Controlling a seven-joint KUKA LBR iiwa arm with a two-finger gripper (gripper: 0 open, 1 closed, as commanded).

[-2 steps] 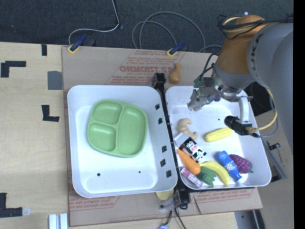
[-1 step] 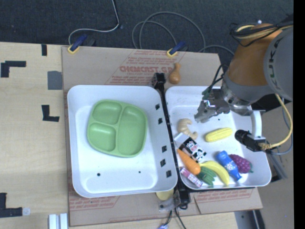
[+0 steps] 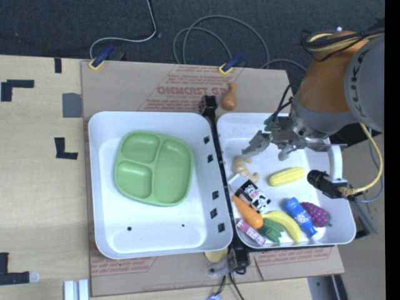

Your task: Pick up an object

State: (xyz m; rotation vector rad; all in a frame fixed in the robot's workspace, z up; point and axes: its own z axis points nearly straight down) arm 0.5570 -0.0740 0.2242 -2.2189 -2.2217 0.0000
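Arm over right bin [image 3: 340, 230], jaws spread wide, gripping nothing, above bare floor. Corn cob [image 3: 287, 177] just below-right. Green divided plate [image 3: 153, 168] in left bin [image 3: 100, 167].

Even overhead light, soft shadows. White bins [image 3: 100, 167] bright, near clipping. Frame slightly soft and grainy; dark floor [image 3: 62, 11] underexposed.

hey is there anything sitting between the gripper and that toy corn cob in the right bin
Nothing visible does. The gripper hangs over the right bin, and the corn cob lies just below it in the camera view on bare bin floor. The nearest other things, a small beige toy and the black-and-white toy, lie off to the left.
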